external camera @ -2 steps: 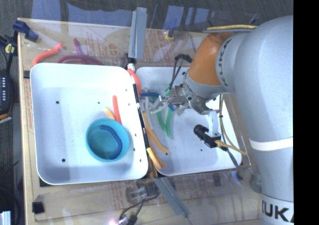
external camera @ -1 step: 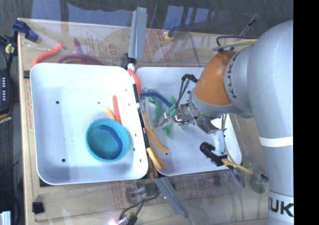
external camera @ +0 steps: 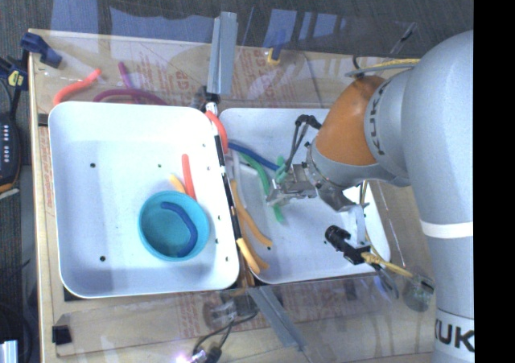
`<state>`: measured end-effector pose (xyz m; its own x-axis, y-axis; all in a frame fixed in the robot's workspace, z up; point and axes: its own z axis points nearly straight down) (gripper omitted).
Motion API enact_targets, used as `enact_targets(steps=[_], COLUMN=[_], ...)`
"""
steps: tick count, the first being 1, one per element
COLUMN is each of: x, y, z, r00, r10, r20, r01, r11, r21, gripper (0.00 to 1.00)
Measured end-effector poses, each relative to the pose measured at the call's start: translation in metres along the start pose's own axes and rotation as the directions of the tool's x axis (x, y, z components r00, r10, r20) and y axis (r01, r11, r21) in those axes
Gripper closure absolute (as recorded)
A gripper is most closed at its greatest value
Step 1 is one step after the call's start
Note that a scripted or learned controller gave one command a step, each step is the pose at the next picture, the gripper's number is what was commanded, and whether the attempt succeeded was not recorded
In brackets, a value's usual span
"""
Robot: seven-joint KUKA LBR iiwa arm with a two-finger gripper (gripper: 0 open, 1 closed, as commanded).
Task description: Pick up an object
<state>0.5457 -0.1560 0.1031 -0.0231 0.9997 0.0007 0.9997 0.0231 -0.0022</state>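
Reaching down into the right bin [external camera: 378, 269], my gripper [external camera: 282, 191] sits low over a tangle of thin strips near that bin's left wall. I cannot tell how it is set, because the wrist and the strips crowd together there. The likeliest target is the green strip [external camera: 259, 164], which curves from the bin's upper left toward the gripper, beside a blue strip [external camera: 241, 149]. It looks light, thin and bendy, so I judge it would flop and slide rather than lift stiffly; taking it across its narrow width near the middle should keep the ends from dragging. An orange strip [external camera: 253, 228] lies just below along the left wall. The left bin [external camera: 80, 265] holds a blue bowl [external camera: 173, 224], round and harder to pinch.
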Motion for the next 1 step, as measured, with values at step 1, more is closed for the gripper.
enact_targets(steps=[1], x=[0.0305], y=[0.0707], z=[-0.1448], r00=[0.934], r10=[-0.358], r20=[0.002], r01=[0.358], r11=[0.934], r21=[-0.003], gripper=[1.00])
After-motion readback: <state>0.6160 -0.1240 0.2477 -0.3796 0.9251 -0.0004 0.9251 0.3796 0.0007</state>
